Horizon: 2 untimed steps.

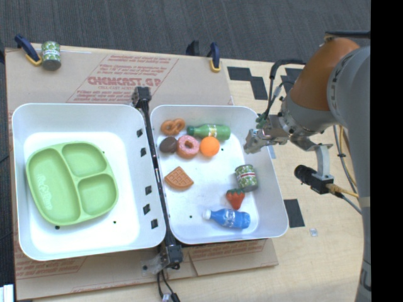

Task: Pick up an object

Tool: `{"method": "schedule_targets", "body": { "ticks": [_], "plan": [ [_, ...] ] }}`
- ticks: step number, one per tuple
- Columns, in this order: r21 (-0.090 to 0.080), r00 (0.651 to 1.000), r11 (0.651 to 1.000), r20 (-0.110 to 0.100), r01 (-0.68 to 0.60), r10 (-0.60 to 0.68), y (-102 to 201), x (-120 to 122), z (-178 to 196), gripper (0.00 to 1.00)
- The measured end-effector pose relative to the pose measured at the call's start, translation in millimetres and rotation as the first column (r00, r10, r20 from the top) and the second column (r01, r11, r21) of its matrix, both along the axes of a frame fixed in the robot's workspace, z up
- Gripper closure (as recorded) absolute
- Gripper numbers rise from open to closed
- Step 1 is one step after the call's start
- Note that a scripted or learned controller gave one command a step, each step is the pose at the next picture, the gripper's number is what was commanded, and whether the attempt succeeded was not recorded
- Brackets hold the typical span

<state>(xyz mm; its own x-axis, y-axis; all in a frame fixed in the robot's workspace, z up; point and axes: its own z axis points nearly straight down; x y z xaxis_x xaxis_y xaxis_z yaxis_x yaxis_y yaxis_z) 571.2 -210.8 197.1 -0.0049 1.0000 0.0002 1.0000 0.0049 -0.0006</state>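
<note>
**Hidden and indistinct parts**

The arm (334, 74) is cut off by the right edge. The gripper (257, 140), at the right bin's (277, 200) right rim, is too small and blurred to read its fingers. The can's (246, 177) label print is illegible. The bench's (38, 275) bottom-left corner is cropped.

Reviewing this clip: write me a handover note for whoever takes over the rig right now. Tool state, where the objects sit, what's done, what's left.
Tool: at the right bin's upper right rim, nothing seen between its fingers; open or shut is unclear.
Right bin: donut, green bottle, brown ball, pink donut, orange, waffle, can, strawberry, blue bottle.
Left bin: green tray.
Done: nothing picked yet.
Left: descend, grasp an object, lift. The orange and can look nearest.
</note>
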Motion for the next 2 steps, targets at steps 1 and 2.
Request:
{"method": "schedule_targets", "body": {
  "ticks": [1,2],
  "plan": [
    [0.001,1.0,1.0,0.001,-0.001,0.001,58,27,7,1.0],
    [0.0,1.0,1.0,0.001,-0.001,0.001,49,43,4,1.0]
  ]
}}
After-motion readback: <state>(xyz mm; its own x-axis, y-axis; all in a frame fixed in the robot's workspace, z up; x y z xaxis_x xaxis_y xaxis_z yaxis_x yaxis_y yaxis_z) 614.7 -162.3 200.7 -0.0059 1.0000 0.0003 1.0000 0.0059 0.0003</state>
